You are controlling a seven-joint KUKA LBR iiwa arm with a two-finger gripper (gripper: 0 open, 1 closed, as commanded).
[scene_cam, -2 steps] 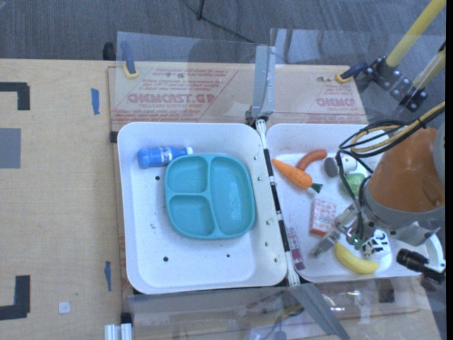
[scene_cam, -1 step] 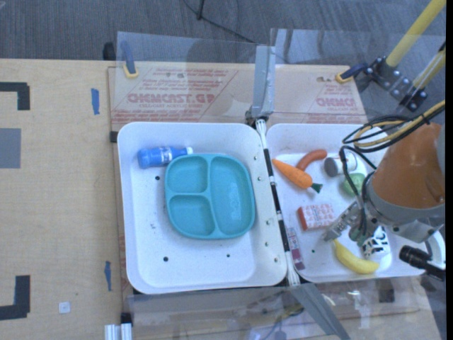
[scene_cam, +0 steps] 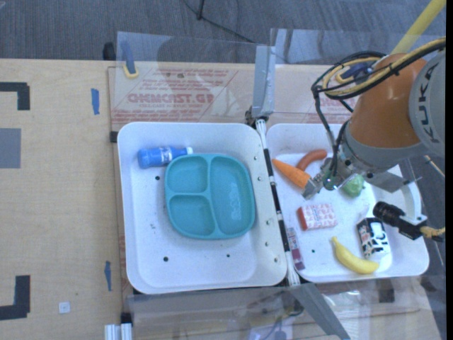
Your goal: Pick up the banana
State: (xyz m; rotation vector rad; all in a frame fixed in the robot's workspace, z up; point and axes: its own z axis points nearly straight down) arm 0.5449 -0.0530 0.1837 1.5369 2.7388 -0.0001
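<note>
White plastic bin (scene_cam: 417, 257) holds curved banana (scene_cam: 353, 256) (smooth, yellow).

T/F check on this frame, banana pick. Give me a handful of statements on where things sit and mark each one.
1. The banana lies in the right bin, near its front edge. True.
2. The claw holds the banana. False: the claw sits over the carrot, apart from the banana, which lies on the bin floor.
3. The teal divided plate is in the left bin. True.
4. The blue bottle lies in the right bin. False: it lies in the left bin, behind the plate.
5. The small black-and-white can stands right beside the banana. True.
</note>
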